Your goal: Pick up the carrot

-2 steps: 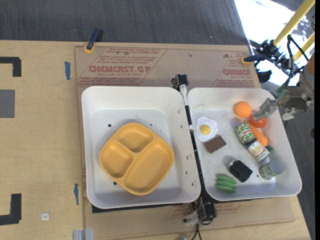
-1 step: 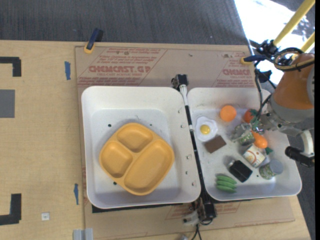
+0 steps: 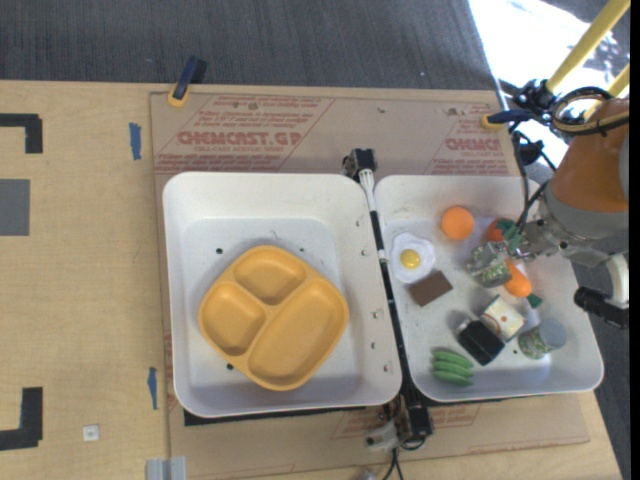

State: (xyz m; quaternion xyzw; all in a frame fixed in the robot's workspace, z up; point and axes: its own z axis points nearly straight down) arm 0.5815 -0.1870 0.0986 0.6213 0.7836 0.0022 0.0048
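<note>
While the arm (image 3: pixel 590 183) reaches in over the right bin's (image 3: pixel 585 368) right edge, we see its gripper (image 3: pixel 512 253) low among the toys; whether it is open we cannot tell. Our carrot (image 3: pixel 517 285) lies just beside it, near that edge. Across in the left bin (image 3: pixel 190 208) sits a yellow divided plate (image 3: pixel 272 315).

A robotics lab: taped cardboard-topped table (image 3: pixel 80 298), two white bins (image 3: pixel 190 218), grey arm (image 3: pixel 590 178) at three o'clock.
</note>
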